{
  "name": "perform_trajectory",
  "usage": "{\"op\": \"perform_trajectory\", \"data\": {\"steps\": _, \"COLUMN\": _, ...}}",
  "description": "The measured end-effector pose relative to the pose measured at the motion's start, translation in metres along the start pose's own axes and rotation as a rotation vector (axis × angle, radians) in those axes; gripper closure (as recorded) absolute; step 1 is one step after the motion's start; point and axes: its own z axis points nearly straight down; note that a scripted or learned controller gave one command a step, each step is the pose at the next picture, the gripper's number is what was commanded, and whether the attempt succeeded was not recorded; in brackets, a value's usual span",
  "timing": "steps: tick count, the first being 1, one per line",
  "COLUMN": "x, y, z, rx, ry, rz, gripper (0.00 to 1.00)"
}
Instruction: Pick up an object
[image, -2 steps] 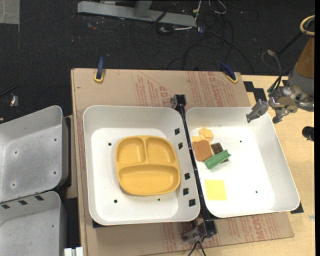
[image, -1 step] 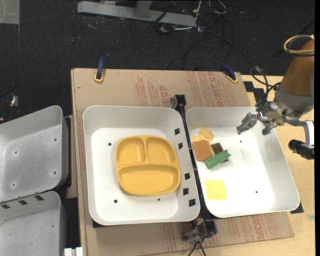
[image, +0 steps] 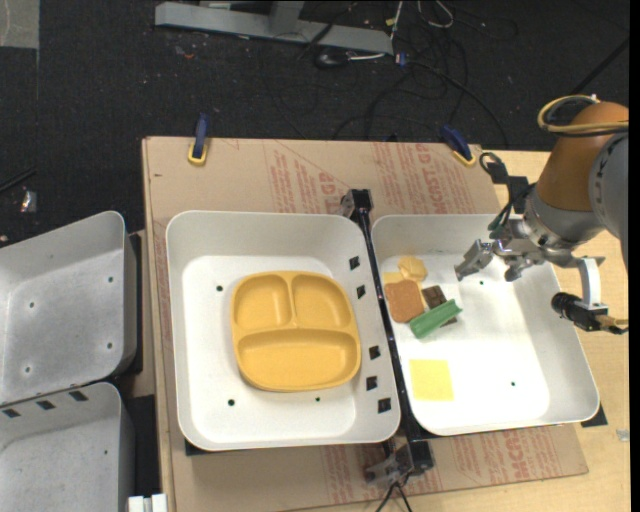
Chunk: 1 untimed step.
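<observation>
The two-finger metal pincer (image: 497, 256) is seen spread open with nothing gripped, over the right white bin (image: 545, 385). The green rectangular block (image: 435, 320) is left lying nearby, untouched.

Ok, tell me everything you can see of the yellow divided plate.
The yellow divided plate is a rounded-square tray, plastic by its look, with three compartments: two small ones at the far side and one wide one nearer the camera. It lies flat and upright, slightly turned, in the middle of the left bin, touching only that bin's floor.
</observation>
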Motion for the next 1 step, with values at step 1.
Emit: {"op": "perform_trajectory", "data": {"steps": 1, "x": 0.001, "y": 0.0004, "z": 0.0214, "rx": -0.003, "ry": -0.001, "rz": 0.0, "gripper": 0.0}}
